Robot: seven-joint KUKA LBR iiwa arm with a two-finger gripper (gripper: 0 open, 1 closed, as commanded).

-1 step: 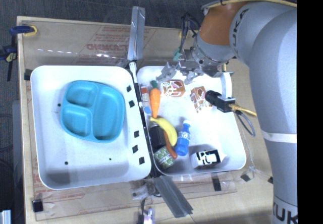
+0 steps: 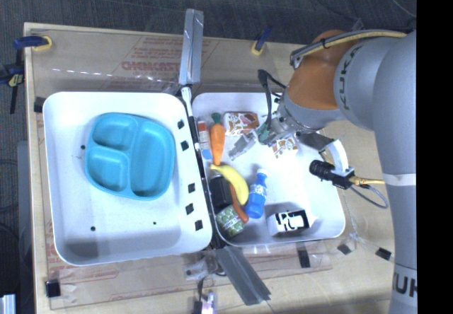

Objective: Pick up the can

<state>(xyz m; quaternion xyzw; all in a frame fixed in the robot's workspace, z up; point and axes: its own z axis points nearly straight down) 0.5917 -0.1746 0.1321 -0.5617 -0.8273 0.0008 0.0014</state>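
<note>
The grey arm (image 2: 396,164) enters from the right, its orange band (image 2: 315,86) above the wrist, with the gripper (image 2: 249,141) angled down and leftward at a slant, low over the bench

A blue sectioned tray (image 2: 130,155) lies in the left bin (image 2: 64,235); banana (image 2: 234,182), carrot (image 2: 217,143) in the right.

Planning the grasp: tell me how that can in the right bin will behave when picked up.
The can lies on its side against the bin wall, so it may roll if nudged. Its rounded surface could slip. The banana crowding it may shift too.
</note>
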